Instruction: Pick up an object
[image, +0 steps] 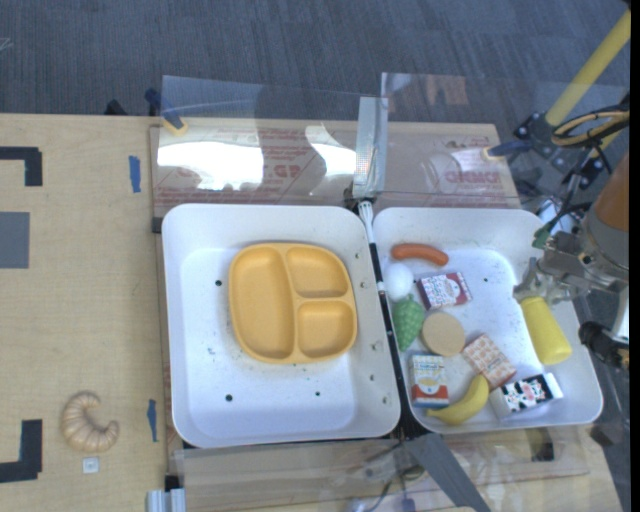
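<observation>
Gripper (548, 285) jaw opening cannot be determined; poised over the yellow bottle (546, 330), whose rounded body may slip

Yellow divided tray (292, 301) in white bin (190, 330); red sausage (419, 254), yellow banana (462, 402), green toy (408, 322).

the wooden bench (70, 300) bears two white bins (190, 330) side by side and a croissant (88, 420).
</observation>
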